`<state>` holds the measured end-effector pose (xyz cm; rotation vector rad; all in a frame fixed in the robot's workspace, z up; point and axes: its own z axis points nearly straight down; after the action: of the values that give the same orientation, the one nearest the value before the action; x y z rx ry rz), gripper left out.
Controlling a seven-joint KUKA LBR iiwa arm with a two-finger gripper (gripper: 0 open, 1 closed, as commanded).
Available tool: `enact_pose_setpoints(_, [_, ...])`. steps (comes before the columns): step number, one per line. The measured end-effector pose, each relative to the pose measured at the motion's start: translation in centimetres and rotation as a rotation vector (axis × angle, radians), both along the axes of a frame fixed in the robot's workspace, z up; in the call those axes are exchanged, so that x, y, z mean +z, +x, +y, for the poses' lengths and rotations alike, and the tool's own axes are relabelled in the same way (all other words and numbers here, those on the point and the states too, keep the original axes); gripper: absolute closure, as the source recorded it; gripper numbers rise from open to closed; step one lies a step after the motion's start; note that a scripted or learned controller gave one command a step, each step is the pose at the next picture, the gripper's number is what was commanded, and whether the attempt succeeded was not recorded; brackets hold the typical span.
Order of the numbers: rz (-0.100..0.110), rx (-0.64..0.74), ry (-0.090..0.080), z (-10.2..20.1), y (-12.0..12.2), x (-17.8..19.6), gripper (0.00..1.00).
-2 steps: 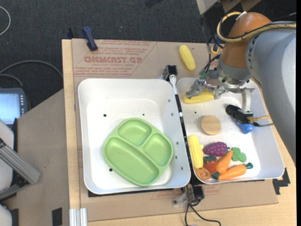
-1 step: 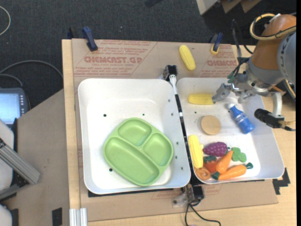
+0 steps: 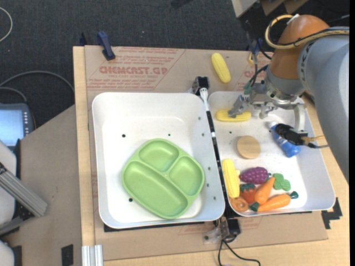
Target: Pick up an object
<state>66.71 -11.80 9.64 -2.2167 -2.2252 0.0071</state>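
The left bin (image 3: 105, 148) holds a green tray (image 3: 162, 177); in the right bin (image 3: 316, 187) the pincer (image 3: 242, 107) sits low over a yellow banana (image 3: 233, 116) at the back; its grip I cannot tell; nothing looks lifted, so the pick remains.

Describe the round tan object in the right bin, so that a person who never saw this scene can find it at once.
Look in the right white bin, near its middle. The round tan disc lies flat there by itself, between the yellow banana above and the pile of toy vegetables below. It is the only plain, beige, circular thing; its neighbours are bright and long.
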Motion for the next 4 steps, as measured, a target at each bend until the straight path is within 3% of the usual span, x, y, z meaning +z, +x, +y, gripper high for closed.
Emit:
enact_pose_setpoints(1, [-0.003, -0.001, 0.005, -0.1, 0.2, -0.4, 0.0])
enact_pose_setpoints(2, [-0.019, -0.01, -0.005, -5.6, -4.0, 14.0, 0.0])
enact_pose_setpoints(3, [0.002, 0.001, 0.006, -0.6, -1.1, 0.0, 0.0])
enact_pose_setpoints(4, [-0.025, -0.009, -0.009, -10.0, -0.2, 18.2, 0.0])
